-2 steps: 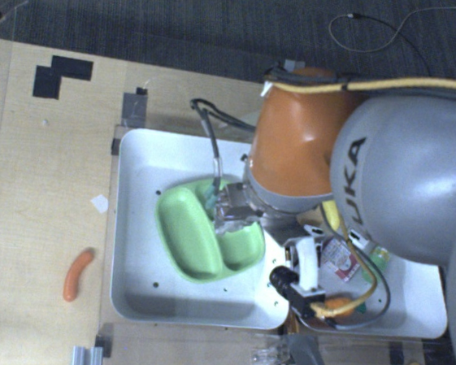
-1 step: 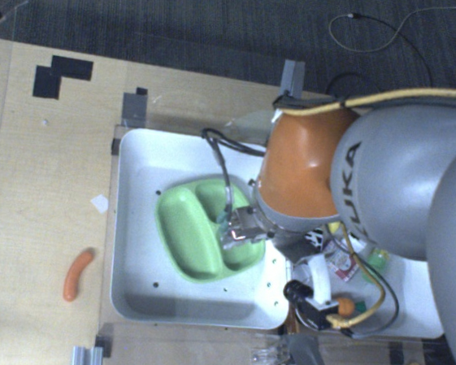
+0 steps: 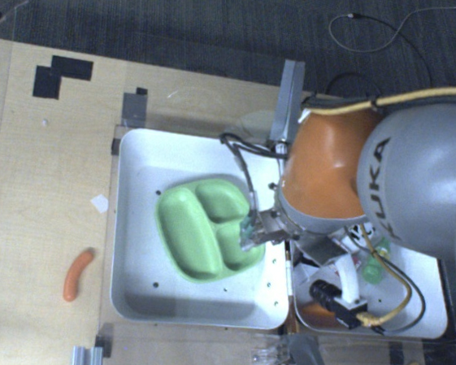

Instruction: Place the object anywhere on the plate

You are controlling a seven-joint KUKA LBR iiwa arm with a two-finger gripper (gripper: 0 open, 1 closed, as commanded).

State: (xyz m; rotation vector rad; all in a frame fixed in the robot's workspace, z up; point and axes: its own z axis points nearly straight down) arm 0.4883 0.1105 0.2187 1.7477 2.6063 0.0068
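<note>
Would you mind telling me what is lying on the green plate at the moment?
The green plate in the left bin shows bare compartments. The gripper hangs over its right edge, so that part is covered and I cannot tell what lies there.

A pale wooden bench (image 3: 38,197) is filling the lower part of the view, with dark carpet (image 3: 190,10) lying beyond its far edge. Two shallow white bins are sitting side by side on it: the left bin (image 3: 129,224) is lying open to view, while the right bin (image 3: 434,311) is showing just a strip of its floor. An orange sausage (image 3: 78,273) is lying on the bare wood, left of the left bin. Black square marks (image 3: 60,75) are showing near the bench's far left corner.
</note>
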